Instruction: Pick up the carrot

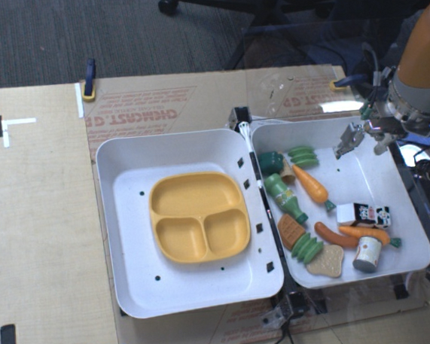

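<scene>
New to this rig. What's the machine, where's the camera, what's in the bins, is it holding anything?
It is a single robot arm, grey with an orange band, reaching in from the right. One fixed camera looks down at a slant on two shallow white bins. The left bin holds a yellow divided plate. The right bin holds toy food: a carrot near the middle, a second carrot lower down, a green bottle, a sausage, a bread slice and a small can. The gripper hangs over the right bin's upper corner, apart from the food; nothing shows between its fingers.
</scene>
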Robot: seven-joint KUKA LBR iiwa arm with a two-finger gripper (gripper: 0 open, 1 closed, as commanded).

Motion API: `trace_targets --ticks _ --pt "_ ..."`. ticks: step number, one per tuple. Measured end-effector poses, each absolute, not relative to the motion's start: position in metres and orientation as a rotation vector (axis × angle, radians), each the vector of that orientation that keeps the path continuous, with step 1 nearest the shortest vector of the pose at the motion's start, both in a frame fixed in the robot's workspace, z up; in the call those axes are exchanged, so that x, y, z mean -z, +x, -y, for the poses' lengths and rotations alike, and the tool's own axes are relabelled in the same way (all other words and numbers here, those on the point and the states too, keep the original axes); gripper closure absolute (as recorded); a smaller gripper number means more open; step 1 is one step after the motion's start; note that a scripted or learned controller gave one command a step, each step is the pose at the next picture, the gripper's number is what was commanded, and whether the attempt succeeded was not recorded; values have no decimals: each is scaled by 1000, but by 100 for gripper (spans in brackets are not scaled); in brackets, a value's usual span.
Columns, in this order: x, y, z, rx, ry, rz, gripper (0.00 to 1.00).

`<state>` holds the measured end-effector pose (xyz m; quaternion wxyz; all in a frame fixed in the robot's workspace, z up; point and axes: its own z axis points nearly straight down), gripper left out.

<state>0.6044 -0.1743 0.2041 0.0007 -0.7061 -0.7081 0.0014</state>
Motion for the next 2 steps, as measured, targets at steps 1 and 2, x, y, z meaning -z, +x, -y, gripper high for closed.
trace_targets --ticks 1,2 --pt "-91 590 131 -4 -2444 1972 0" --pt "-100 590 132 -6 -2444 1970 100"
